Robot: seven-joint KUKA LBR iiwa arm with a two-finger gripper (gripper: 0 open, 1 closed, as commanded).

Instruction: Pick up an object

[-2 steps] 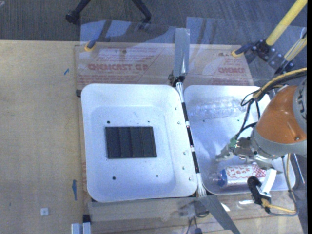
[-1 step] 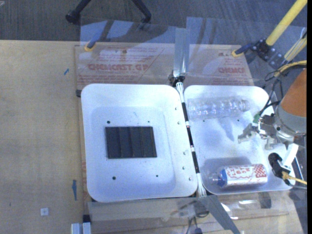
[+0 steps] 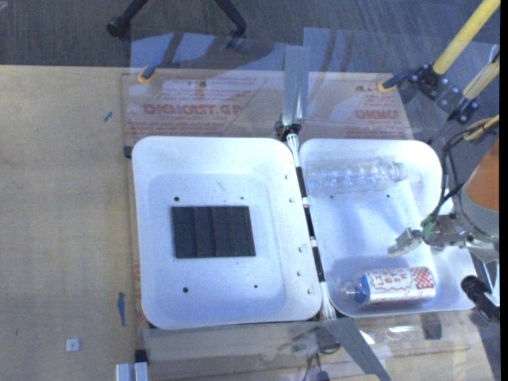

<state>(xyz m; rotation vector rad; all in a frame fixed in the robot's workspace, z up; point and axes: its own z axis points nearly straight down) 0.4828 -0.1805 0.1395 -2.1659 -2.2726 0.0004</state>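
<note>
Bottles lay in the right bin [image 3: 444,213]: a clear plastic bottle [image 3: 357,175] along the far wall, long axis left-right, and a red-and-white labelled bottle [image 3: 393,284] near the front wall, cap pointing left. The claw [image 3: 406,240] hovered between them, nearer the labelled one, gripping nothing; how wide it stood, I could not tell.

Grey arm [image 3: 484,228], orange band, black cables.

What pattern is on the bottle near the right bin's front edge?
The bottle wears a red-and-white checked label with a blue cap end, clearest in the camera view.
</note>
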